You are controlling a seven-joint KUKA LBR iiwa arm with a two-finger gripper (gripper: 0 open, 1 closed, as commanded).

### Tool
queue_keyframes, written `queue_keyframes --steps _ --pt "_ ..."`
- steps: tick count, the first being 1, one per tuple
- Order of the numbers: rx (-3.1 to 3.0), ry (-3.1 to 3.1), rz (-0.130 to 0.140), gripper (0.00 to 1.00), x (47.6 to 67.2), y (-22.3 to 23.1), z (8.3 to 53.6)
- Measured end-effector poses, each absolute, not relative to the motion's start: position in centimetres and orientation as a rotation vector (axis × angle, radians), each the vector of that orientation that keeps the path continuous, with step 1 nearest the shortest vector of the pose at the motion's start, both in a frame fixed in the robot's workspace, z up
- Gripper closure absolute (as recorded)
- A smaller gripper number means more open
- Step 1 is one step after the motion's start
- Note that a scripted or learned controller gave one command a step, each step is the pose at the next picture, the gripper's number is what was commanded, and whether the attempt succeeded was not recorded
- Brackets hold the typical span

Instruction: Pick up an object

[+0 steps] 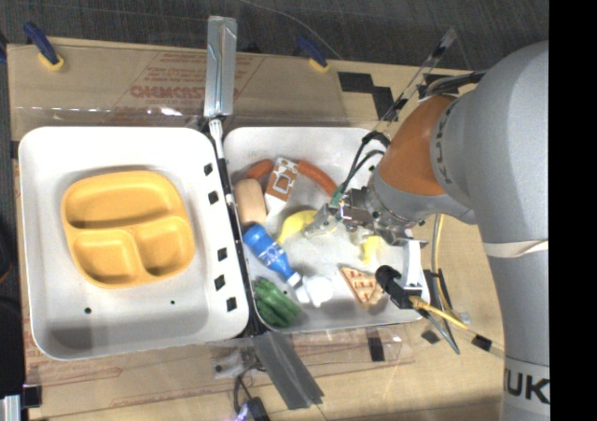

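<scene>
A bulky grey arm (504,158) fills the right of the frame, an orange band (410,160) ringing its wrist, black cables (359,167) looping beside it, white lettering at lower right.

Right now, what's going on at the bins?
The grey arm reaches in from the right over the right bin, with its gripper low among the toy food, near a yellow piece. A blue bottle, a green item, a waffle-like piece and a sausage lie around it. Nothing is visibly lifted yet. The left bin holds a yellow divided tray.
</scene>
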State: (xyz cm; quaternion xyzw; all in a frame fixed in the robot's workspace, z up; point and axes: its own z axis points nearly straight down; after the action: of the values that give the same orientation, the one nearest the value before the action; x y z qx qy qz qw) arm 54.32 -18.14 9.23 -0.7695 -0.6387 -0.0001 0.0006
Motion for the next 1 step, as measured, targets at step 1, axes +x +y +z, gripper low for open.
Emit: queue_keyframes --steps 1 --pt "-2.706 -1.567 -0.008 0.00 58.52 -18.37 9.29"
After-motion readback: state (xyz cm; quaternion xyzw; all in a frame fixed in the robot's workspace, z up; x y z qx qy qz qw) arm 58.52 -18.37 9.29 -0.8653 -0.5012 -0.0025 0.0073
